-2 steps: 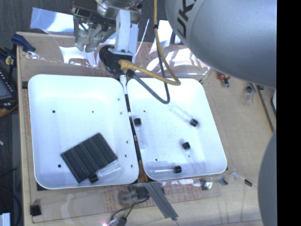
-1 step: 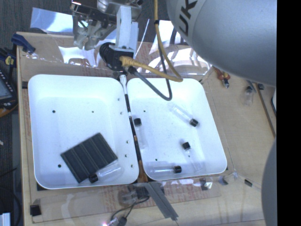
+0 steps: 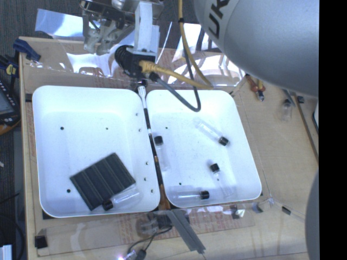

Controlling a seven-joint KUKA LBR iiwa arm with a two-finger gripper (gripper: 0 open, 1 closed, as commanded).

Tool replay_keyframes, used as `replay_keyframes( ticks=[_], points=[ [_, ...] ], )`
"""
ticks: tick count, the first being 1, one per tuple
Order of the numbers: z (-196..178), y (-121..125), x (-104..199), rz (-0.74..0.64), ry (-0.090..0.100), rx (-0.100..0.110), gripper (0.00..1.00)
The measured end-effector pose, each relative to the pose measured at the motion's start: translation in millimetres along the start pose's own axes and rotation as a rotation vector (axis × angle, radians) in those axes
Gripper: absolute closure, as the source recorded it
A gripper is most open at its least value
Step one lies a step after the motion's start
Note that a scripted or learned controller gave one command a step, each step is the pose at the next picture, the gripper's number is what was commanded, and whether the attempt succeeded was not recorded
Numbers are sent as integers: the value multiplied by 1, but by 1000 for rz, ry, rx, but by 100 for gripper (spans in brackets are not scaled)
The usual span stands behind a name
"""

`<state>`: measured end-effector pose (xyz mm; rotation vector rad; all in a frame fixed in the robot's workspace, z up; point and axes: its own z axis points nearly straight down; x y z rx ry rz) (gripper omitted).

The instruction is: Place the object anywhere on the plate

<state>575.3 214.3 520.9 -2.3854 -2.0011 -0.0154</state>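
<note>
the dark ribbed plate [image 3: 103, 181] lies in the left bin [image 3: 49, 107]. one clear vial [image 3: 122, 200] with a black cap already rests against the plate's near edge, maybe partly on it. four more vials [image 3: 212, 134] lie loose in the right bin [image 3: 238, 118]. the claw [image 3: 105, 34] hangs above the bins' far edge, and i cannot tell its state.

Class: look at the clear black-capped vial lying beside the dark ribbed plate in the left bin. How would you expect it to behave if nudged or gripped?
The vial lies on its side and looks cylindrical, so a nudge would probably roll it. Its clear, smooth wall suggests it may slip in a grip. It looks small and thin-walled beside the plate, so it is likely light and possibly fragile.
</note>
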Motion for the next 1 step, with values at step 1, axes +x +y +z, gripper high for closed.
replay_keyframes(
  ticks=[1],
  points=[
    [-9,-1,3,-10,2,3,100]
  ],
)
